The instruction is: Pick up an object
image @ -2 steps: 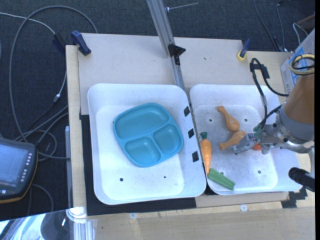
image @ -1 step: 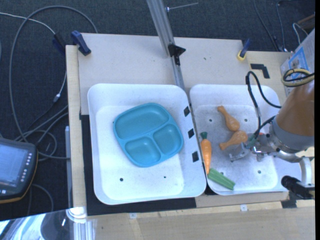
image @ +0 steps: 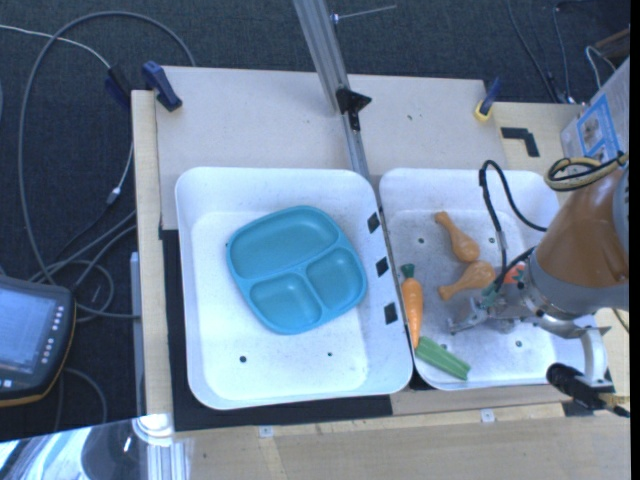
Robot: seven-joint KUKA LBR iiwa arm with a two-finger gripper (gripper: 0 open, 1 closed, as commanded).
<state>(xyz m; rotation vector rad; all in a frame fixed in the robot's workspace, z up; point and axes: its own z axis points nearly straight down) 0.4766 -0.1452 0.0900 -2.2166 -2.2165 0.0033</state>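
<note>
The right bin [image: 440, 193] holds several toy foods. An orange carrot [image: 411, 308] with a green top lies along its left wall. A green block [image: 442, 358] rests at the front left corner. Two tan drumsticks lie mid-bin, one [image: 458, 236] farther back and one [image: 468, 280] nearer. My gripper [image: 470, 318] is low in the right bin, just in front of the nearer drumstick and right of the carrot. The grey arm with its orange band [image: 585, 248] covers the bin's right side.
The left bin [image: 200, 298] carries a blue divided plate [image: 296, 268]. A metal pole [image: 330, 58] slants down to the gap between the bins. A black cable [image: 500, 203] loops over the right bin's back. Clamps sit at the bench's rear corners.
</note>
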